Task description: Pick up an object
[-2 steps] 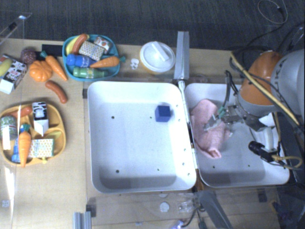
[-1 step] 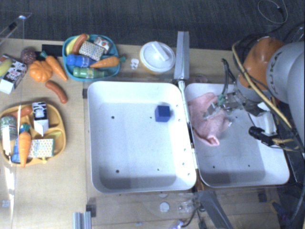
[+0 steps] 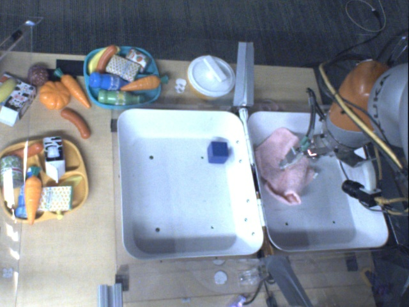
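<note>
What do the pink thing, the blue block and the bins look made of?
Pink cloth: soft fabric, matte, crumpled into folds. Blue block: rigid, probably plastic or foam, flat faces; too small to tell. Bins: hard white plastic by the look, smooth with rounded rims.

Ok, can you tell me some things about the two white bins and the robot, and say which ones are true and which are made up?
1. A blue cube sits in the left bin. True.
2. A pink cloth lies in the right bin. True.
3. The blue cube rests on the pink cloth. False: they are in separate bins, apart.
4. The gripper is over the left bin. False: it is over the right bin, at the cloth's right edge.
5. The pink cloth is crumpled, not spread flat. True.
6. The blue cube sits in the left bin's near left corner. False: it is near the far right part.
</note>
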Available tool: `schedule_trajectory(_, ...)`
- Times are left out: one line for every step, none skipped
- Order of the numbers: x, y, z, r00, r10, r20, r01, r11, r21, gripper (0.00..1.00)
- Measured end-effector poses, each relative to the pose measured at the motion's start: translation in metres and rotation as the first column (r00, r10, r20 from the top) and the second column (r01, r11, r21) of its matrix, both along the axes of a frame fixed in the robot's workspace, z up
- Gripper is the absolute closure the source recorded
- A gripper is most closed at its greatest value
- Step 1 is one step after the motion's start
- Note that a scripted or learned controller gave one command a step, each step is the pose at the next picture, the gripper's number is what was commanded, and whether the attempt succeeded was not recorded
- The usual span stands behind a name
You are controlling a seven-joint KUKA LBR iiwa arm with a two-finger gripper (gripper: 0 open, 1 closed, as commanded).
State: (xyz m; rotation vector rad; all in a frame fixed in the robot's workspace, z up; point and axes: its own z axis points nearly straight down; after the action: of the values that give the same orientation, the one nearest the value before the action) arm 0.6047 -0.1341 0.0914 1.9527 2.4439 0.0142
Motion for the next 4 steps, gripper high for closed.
schedule_trajectory(-0.025, -0.011, 0.0, 1.0, 0.008, 0.001, -0.008, 1.0, 0.0, 0.0)
schedule_trajectory(-0.048, -0.023, 0.0, 0.999, 0.044, 0.003, -0.044, 0.999, -0.001, 0.0)
schedule_trajectory(-0.024, -0.061, 0.0, 0.992, 0.126, -0.001, -0.126, 0.992, -0.003, 0.0)
schedule_trajectory(-0.022, -0.059, 0.012, 0.992, 0.127, 0.003, -0.127, 0.992, -0.001, 1.0)
